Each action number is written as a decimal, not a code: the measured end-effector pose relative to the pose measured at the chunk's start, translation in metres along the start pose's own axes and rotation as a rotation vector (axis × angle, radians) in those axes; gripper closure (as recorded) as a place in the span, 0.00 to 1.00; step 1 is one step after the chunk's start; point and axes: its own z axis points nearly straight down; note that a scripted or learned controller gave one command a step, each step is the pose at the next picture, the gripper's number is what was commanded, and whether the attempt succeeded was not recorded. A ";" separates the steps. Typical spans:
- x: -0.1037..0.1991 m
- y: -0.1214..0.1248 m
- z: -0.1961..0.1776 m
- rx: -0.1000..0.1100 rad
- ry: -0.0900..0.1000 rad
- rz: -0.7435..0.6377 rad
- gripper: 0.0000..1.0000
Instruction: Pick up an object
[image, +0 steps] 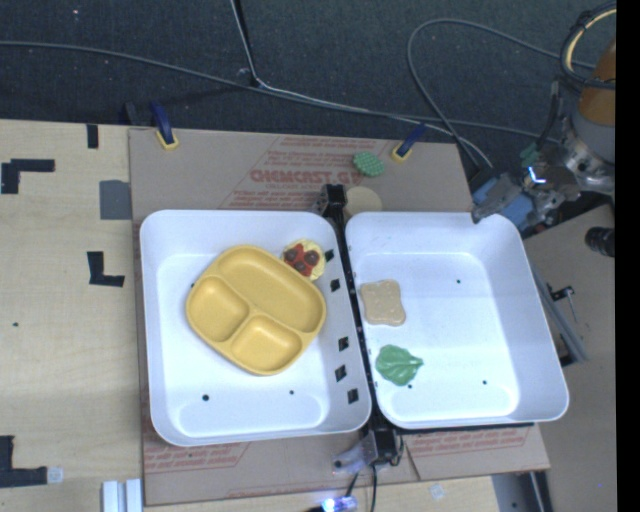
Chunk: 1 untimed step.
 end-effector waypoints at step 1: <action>0.006 0.008 0.054 0.004 0.001 -0.001 0.00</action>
